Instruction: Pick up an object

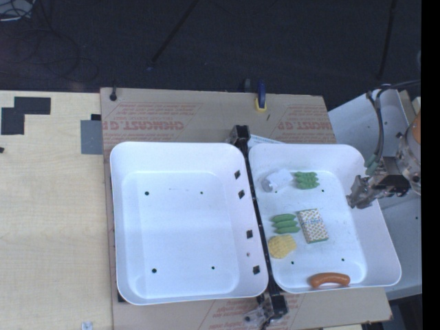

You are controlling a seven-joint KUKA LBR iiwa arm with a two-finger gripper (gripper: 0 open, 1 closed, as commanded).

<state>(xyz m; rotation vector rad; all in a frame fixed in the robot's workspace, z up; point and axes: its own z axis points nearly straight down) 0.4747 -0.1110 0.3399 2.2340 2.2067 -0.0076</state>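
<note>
The right bin (357, 158) holds several small objects: a white piece (278, 180), a green leafy piece (306, 179), a green pea pod (285, 223), a patterned small box (313, 225), a yellow corn piece (281, 247) and an orange sausage (329, 280). My gripper (359, 196) hangs at the right rim of this bin, right of the box and well apart from every object. Nothing shows between its fingers.
The left bin (130, 163) sits beside the right one, with a black clip strip (249, 212) between them. Both rest on a cardboard sheet (179, 115) over a wooden bench. A grey platform (357, 119) lies at the right.
</note>
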